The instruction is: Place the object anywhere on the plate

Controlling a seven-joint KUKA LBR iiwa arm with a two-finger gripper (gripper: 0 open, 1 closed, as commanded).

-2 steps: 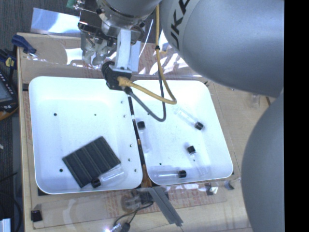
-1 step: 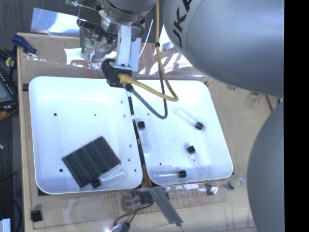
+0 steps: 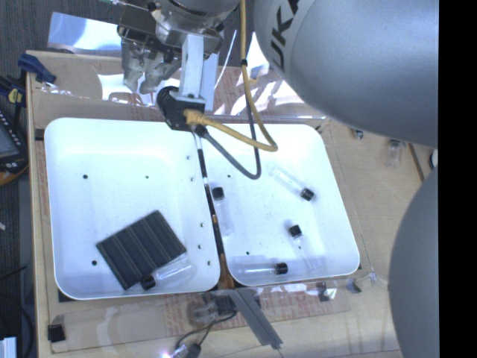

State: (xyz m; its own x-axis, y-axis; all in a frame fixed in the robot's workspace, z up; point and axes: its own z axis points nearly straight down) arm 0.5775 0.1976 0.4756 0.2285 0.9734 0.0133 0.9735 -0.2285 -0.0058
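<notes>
1. Vial (image 3: 170, 274): the clear tube with a black cap lies in the left bin (image 3: 67, 162), at its near edge. Its cap touches the lower corner of the plate (image 3: 141, 249).
2. Plate: you see a dark, ribbed rectangle lying flat and turned at an angle in the near part of the left bin.
3. Other vials: in the right bin (image 3: 328, 162) you find one (image 3: 261, 269) along the near wall, one (image 3: 292, 183) toward the far right, a short one (image 3: 296, 232) between them, and one (image 3: 218, 193) just beside the dividing wall.
4. Pincer (image 3: 149, 69): it sits above the far edge of the left bin, well apart from vial and plate. You cannot tell from this view how it is set.
5. Cable (image 3: 246, 136): a yellow and a black lead loop from the wrist over the right bin.
6. Bench (image 3: 373, 304): it bears both bins side by side.
</notes>
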